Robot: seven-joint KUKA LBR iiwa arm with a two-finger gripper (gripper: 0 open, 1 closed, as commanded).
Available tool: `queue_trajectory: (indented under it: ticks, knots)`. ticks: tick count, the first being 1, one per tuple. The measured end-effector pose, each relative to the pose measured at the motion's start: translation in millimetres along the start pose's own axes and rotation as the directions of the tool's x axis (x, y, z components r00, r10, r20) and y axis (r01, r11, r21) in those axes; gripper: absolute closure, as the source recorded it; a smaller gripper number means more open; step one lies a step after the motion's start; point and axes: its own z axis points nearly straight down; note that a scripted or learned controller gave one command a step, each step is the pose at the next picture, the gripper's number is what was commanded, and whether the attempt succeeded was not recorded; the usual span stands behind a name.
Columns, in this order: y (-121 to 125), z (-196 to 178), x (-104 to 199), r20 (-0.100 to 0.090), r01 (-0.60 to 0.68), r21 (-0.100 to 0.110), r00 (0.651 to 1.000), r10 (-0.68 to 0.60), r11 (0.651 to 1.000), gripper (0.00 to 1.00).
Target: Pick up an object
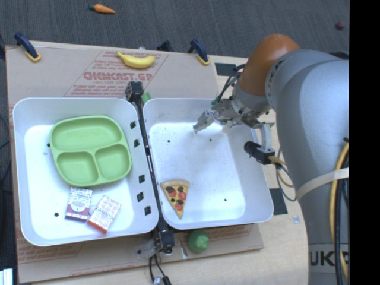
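Fig. legend, your view from above: grey arm w/ orange band enters from the right; its two-finger gripper (203,123) hangs over the upper part of the right-hand shallow white bin (256,202), near the bin's back wall.

Risk 1: the only pickable thing in this bin, a flat triangular pizza-slice toy w/ red dots (176,197), lies near the bin's front left corner, close to the black clamped divider strip (144,159) between the bins and well apart from the gripper. If you close where the tool sits now, you'd likely grab nothing but air or scrape bare floor.

Risk 2: the slice is flat, so fingers coming straight down may slide over it or push it against the wall rather than pinch it.

Risk 3: reaching it puts the fingers close to the divider, so a knock there is possible.

Other candidates sit in the left bin (24,230): a pale green three-compartment plastic tray (89,147) and two small printed cartons, one maroon-and-white (79,204), one orange-and-white (104,212), touching or nearly so; picking one could drag its neighbour.

Tool state: the fingers look slightly apart, pointing down-left, though at this size and angle that's prob. not certain; nothing is seen between them, and you can't tell if the tips touch the bin floor
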Motion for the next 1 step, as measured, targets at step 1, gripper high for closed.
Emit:
queue_trajectory:
  ticks: [1]
  knots:
    - [0.9, -10.9, 0.9, -0.001, 0.003, -0.001, 1.0, -0.003, 1.0, 1.0]
